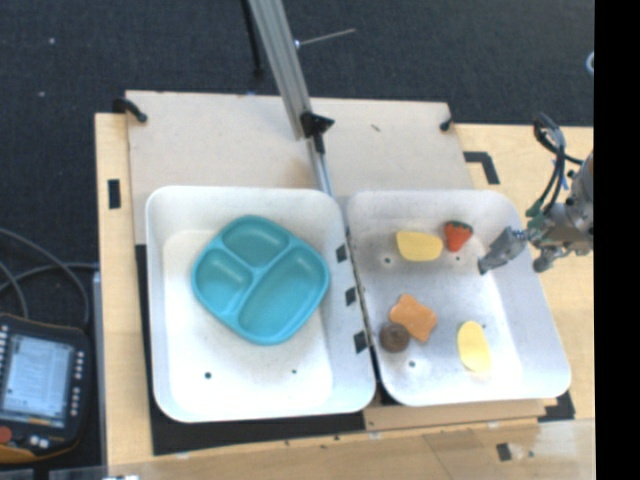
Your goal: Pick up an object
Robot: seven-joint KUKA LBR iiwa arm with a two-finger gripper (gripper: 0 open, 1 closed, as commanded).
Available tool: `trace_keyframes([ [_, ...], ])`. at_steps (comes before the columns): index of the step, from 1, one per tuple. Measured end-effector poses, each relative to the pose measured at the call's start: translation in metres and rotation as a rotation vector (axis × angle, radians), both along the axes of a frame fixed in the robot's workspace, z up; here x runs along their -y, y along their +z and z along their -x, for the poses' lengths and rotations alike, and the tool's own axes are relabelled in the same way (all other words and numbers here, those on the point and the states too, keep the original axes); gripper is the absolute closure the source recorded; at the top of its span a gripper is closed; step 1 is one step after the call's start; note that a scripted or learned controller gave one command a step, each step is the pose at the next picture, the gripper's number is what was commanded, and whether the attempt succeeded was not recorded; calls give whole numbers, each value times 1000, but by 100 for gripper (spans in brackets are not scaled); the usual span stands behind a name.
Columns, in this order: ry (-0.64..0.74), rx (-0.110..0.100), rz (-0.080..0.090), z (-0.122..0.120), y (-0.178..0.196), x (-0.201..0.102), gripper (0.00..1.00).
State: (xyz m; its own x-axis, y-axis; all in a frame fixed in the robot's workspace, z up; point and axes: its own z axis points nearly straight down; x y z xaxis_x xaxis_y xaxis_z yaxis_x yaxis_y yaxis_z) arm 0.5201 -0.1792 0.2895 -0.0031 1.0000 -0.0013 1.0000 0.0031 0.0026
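Camera view, left bin: a shallow white bin (170, 268) holds a teal divided plate (262, 278) with three compartments, lying flat and bare of food.
Between the bins: a slanted aluminium rail (285, 63) runs down from the top and ends at the seam where the two bins meet.
Right bin: the second white bin (530, 358) holds five small items, all resting on its floor.
Upper pair: a yellow oval piece (418, 246) lies near the far wall, with a small red strawberry-like toy (457, 235) just beside it on its right.
Lower group: an orange block (413, 317) sits mid-bin, touching a dark brown round piece (394, 338) at its lower left; a yellow egg-shaped piece (474, 347) lies apart, toward the near right.
Gripper: the gripper (522, 250) hangs at the right bin's far-right edge, one grey finger (497, 251) angled in over the bin; nothing sits between its fingers, and their spread cannot be told.
Step in hand: approach, judged from the empty-looking tool at the bin's edge; no object is lifted.
Next move calls for: travel left over a chosen item, the strawberry toy being nearest, then a descent straddling it without nudging the yellow oval.
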Motion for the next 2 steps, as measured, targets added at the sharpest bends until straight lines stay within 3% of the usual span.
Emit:
trace_keyframes([
  [1,-1,0,0,0,0,0,0],
  [2,-3,-5,-1,2,-50,-9,0],
])
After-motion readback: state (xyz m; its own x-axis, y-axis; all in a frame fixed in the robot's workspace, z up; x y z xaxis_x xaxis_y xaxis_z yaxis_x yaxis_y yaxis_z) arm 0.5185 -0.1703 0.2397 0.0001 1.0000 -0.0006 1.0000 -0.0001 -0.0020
